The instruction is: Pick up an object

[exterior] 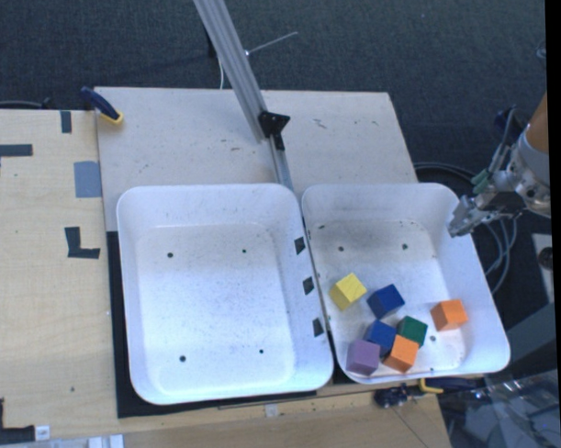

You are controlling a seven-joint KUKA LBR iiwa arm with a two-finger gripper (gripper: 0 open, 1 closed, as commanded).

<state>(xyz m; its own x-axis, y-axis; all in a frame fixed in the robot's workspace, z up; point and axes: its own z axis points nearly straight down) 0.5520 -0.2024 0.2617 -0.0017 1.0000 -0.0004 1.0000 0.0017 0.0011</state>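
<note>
While your gripper point(464, 217) hangs over the right bin's point(376, 201) right rim | finger state: cannot tell | blocks point(386, 300) rest inside that bin

White bins point(211, 204); at lower right a yellow cube point(349, 290), two blue cubes point(385, 300), green point(414, 330), purple point(363, 356), and two orange cubes point(448, 314).

Arm point(539, 140) cut off at the right edge — end effector point(466, 217) fingers too small to read.

Even, soft overhead light, faint shadows, mild blur, white bins point(211, 198) slightly overexposed.
</note>
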